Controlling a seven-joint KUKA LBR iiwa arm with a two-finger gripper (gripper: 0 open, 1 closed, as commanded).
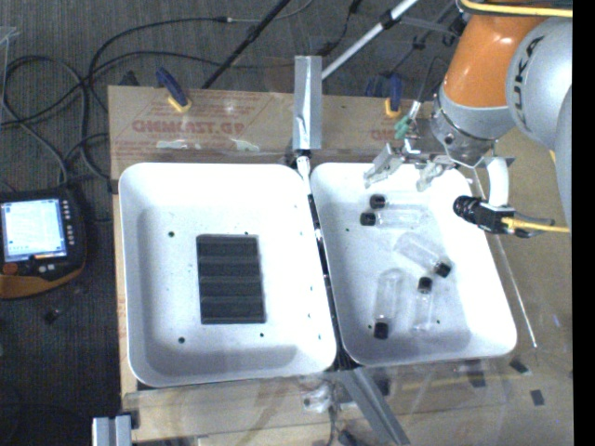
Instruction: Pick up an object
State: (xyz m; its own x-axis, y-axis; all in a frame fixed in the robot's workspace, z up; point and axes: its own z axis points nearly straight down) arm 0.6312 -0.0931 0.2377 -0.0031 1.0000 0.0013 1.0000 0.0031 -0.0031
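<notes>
Pincer [409, 167] hangs over the far edge of the right bin [483, 337], fingers spread wide with nothing between them. Below it, clear vials with black caps lie scattered on the bin floor: one [395, 217] nearest the fingertips, another [423, 254] mid-bin, two more [385, 300] [424, 303] toward the near side. Over in the left bin [149, 240], a black ribbed block [231, 279] sits flat.

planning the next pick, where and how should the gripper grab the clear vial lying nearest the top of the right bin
Grip the clear vial across its body, about midway, coming straight down from above. It lies flat and roughly left-right with its black cap at the left, so the gripper likely closes best across the narrow width, fingers on the near and far sides.
</notes>
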